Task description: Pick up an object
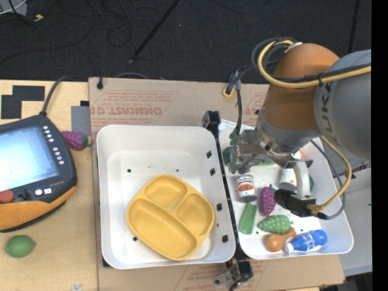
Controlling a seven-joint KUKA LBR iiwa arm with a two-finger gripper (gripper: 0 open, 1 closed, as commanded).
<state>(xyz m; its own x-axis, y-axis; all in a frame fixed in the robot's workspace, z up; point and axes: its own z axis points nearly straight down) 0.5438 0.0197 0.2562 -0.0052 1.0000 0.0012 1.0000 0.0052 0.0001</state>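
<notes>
Seen from the single overhead camera, two white bins are set side by side on a cardboard-covered bench. The left bin (115,162) holds a yellow divided plate (171,216), lying toward its 5 o'clock corner. The right bin (339,235) is partly covered by the arm (309,96), whose orange band is seen above the wrist, at 12 o'clock of that bin.

The gripper (245,157) is lowered into the right bin near its left wall, at about 10 o'clock of the bin. Whether it is spread wide or drawn narrow cannot be told, and nothing is seen held in it.

Several candidate objects are gathered in the lower half of the right bin. A small jar with a red label (245,187) stands just below the gripper, at its 6 o'clock. A purple grape bunch (267,200) lies just beside the jar, at its 3 o'clock. A green stick-shaped piece (247,218) lies at 6 o'clock of the jar. A green bumpy fruit (276,224) is near the purple bunch, at its 6 o'clock, with an orange pear-shaped piece (276,241) below it. A blue and white bottle (308,241) lies on its side at 3 o'clock of the orange piece.

Outside the bins, a control pendant (33,168) rests at 9 o'clock of the left bin, with a green ball (20,246) at the pendant's 6 o'clock and a small purple object (75,139) between the pendant and the bin.
</notes>
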